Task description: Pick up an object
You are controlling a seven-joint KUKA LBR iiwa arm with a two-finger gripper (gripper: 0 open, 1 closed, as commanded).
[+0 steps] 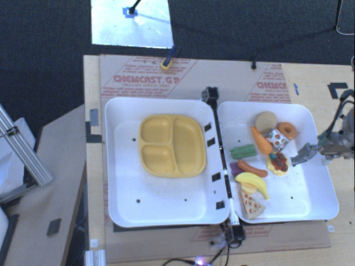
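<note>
Several toy foods lie in the right bin (319, 204): a tan bun (266, 121), a donut (287, 130), a carrot (260, 141), a green pod (243, 151), a red sausage (252, 168), a banana (253, 182), a pie slice (251, 205), a small printed box (278, 140) and a red-and-yellow tart (277, 164). My gripper (304, 154) reaches in from the right edge, low over the bin's right side. It sits just right of the tart, with nothing seen in its grasp.
A yellow divided plate (172, 146) lies in the left bin (125, 198). A black divider strip (217, 159) runs between the bins. Behind the bench, a shiny metal sheet (130, 15) lies on the dark floor.
</note>
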